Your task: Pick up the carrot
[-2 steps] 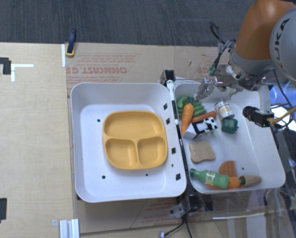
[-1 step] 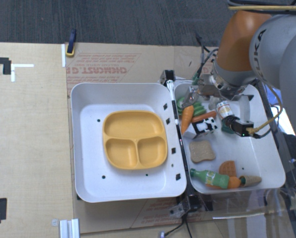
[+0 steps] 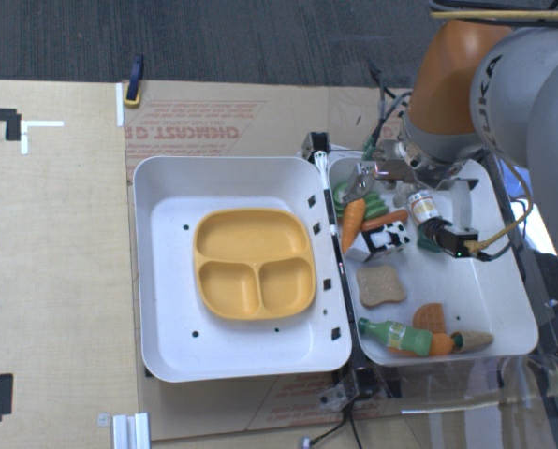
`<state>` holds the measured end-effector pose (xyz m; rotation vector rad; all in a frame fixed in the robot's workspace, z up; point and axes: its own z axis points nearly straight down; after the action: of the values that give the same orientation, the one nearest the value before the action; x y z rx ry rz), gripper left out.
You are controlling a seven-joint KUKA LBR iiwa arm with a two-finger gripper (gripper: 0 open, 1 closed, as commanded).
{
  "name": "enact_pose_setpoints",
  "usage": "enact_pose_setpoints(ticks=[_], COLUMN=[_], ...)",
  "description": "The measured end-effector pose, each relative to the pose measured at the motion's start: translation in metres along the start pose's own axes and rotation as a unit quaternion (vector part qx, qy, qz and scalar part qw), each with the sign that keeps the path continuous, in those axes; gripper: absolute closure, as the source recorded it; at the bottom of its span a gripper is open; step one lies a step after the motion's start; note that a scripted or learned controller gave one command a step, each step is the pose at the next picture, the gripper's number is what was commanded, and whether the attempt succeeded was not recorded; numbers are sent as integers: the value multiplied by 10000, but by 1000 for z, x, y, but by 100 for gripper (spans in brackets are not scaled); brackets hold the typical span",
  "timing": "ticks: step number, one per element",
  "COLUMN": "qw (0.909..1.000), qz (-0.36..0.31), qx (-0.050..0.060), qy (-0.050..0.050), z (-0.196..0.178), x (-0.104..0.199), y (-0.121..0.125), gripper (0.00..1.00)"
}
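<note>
- The surface (image 3: 54, 279) carried two white bins side by side: the left bin (image 3: 157, 279) and the right bin (image 3: 504, 316).
- The left bin held a yellow tray (image 3: 254, 262) with three compartments, lying flat near its middle.
- The carrot (image 3: 353, 223) lay in the right bin at its upper left, close to the wall shared with the left bin, tilted with its green top (image 3: 374, 199) uppermost.
- A black-and-white toy (image 3: 388, 238) sat just beside the carrot on its right.
- A bread slice (image 3: 383, 287) lay below the toy, near the bin's middle.
- A green bottle (image 3: 396, 336) lay on its side along the lower edge, with an orange-brown piece (image 3: 430, 317) just above it.
- The arm (image 3: 504, 73) reached in from the right, over the bin's upper part.
- The pincer (image 3: 377, 171) hung above the carrot's green top; whether it was open or closed could not be told, and no item was seen in its hold.
</note>
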<state>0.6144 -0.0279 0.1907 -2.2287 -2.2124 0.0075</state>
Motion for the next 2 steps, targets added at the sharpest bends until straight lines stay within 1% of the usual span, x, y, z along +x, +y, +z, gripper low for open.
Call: enact_pose_setpoints(ticks=[1,2], qw=[9991,9991], qz=[-430,419], qx=[-7,-2], qy=[-2,12], z=[100,99], x=[-68,-73], y=[23,-35], gripper=[0,0])
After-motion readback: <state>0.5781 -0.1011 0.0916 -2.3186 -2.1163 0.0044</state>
